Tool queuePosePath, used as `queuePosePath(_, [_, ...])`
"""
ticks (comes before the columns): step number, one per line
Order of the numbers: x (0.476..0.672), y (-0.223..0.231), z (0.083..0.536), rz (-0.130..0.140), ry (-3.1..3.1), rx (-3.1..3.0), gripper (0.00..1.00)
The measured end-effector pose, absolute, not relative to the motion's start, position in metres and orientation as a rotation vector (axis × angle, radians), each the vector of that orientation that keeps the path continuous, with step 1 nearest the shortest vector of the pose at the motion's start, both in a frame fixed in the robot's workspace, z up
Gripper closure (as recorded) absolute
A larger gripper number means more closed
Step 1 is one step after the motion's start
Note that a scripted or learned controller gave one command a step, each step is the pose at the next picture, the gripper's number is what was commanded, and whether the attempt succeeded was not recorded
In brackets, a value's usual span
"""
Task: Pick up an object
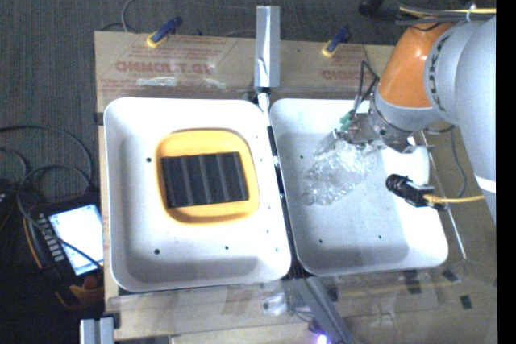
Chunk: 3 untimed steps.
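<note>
A: Camera view, quick look. Two white bins. Left bin (121, 197) has a yellow tray thing (208, 175) w/ a dark ribbed insert, sitting mid-bin. Right bin (371, 250) has a clear crinkly plastic object (339, 169), looks like a crushed bottle or wrapper, a bit toward 12 o'clock from bin centre.

B: And the arm?

A: Grey w/ orange band, coming in from 3 o'clock. Gripper (360, 130) is at the plastic's 1 o'clock end, just beside or touching it, can't say which. Whether it's spread wide or pinched, can't tell, the wrist hides it.

B: How'd the plastic handle?

A: Prob. v. light, thin, collapses under a squeeze, slick too. I'd go for a crumpled ridge near the middle, not a flat face. The tray looks stiffer, heavier, maybe too broad for the jaws.
</note>
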State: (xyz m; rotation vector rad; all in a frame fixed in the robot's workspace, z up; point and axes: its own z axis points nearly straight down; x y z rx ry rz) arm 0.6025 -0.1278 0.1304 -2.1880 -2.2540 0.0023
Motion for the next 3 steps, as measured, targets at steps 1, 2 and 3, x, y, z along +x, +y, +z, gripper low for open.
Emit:
queuePosePath(1, [0.577,-0.12,0.095,-0.017,-2.37,-2.091,0.0])
queuePosePath(2, [0.559,-0.123,0.096,-0.016,-2.568,-1.85,0.0])
queuePosePath(3, [0.52,-0.111,0.095,-0.018,-2.6,-1.812,0.0])
